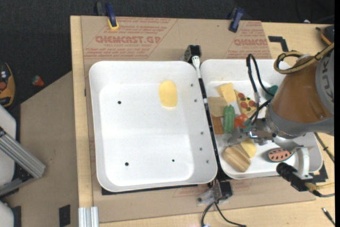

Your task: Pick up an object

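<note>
Closest to the camera, at the lower right of the frame, the grey arm (305, 101) with its orange band reaches in over the right bin (212, 69), its bulk covering much of that bin's right half. Its gripper (245, 134) sits low among a cluster of small items near the bin's left wall; whether the pincer is apart, together or clamped on anything cannot be told, since the wrist and cables hide it.

Around the gripper lie a green pepper-like piece (229, 117), a pale yellow wedge (227, 92) above it, a tan flat slab (216, 106) against the bin's left side, a red-and-yellow spotted item (245, 103), and a beige bread-like lump (236, 158) toward the bin's lower edge. A pinkish spotted oval (278, 154) rests just right of the lump.

Well apart, in the upper middle of the left bin (106, 130), lies a single smooth yellow oval (168, 93), alone on the white floor.

Both bins sit on a brown board (79, 61) with blue clamps (110, 12) at its top edge.
</note>
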`<state>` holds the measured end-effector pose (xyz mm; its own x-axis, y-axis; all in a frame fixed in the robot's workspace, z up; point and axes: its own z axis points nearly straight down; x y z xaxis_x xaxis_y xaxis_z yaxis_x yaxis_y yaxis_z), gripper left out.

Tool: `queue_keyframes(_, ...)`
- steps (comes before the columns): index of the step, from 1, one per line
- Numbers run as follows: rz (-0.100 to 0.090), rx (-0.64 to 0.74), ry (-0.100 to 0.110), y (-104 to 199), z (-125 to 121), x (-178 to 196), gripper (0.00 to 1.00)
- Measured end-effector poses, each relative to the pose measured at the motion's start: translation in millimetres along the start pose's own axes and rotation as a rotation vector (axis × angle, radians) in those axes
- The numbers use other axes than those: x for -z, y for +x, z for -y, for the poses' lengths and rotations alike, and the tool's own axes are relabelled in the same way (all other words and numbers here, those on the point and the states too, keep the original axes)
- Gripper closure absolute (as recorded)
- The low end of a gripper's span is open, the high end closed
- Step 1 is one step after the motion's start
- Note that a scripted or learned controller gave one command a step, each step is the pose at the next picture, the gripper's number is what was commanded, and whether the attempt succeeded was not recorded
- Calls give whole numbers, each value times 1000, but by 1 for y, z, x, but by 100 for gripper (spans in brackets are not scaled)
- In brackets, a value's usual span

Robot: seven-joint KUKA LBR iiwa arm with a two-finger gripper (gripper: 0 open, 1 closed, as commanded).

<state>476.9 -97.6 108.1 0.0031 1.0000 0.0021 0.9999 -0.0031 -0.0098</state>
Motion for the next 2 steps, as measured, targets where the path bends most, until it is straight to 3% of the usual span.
queue_keyframes(1, 2, 1, -11, 1, -2, 15, 100)
queue_keyframes(2, 4, 10, -23, 36, -83, 82, 100)
